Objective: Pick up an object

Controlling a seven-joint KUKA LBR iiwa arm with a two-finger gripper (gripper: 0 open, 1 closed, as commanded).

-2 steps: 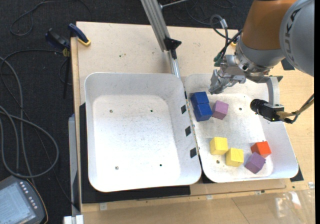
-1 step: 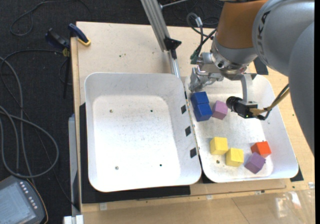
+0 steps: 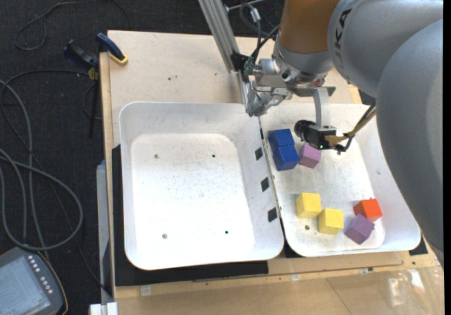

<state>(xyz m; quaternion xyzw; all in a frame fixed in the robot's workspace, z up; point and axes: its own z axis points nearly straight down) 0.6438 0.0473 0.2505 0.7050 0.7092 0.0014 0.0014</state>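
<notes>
Six small blocks are sitting in the right-hand bin and none is showing in the robot's hold, so by my reading the pick is not yet done.

Going from the left, a grey handheld screen (image 3: 21,284) is lying at the lower corner of the dark floor (image 3: 42,130), with thin cables (image 3: 28,106) trailing around it. A blue and yellow clamp (image 3: 106,49) is resting at the far left corner of the pale bench (image 3: 176,60). The left bin (image 3: 128,165) is showing nothing but dark specks on its white bottom. A metal strut (image 3: 211,10) is slanting down from the top.

Above the ridge where the bins are meeting, at its far end, the gripper (image 3: 259,103) is hanging low. Whether it is released or clenched I cannot tell.

In the right bin (image 3: 345,176), a blue block (image 3: 283,148) is sitting nearest the gripper, with a pink block (image 3: 310,156) just beside it. Nearer the camera, two yellow blocks (image 3: 308,204) are lying close together. Further right, an orange block (image 3: 368,208) is sitting just beside a purple block (image 3: 360,229).

Reaching one block, closing on it and lifting all seem to be left.
</notes>
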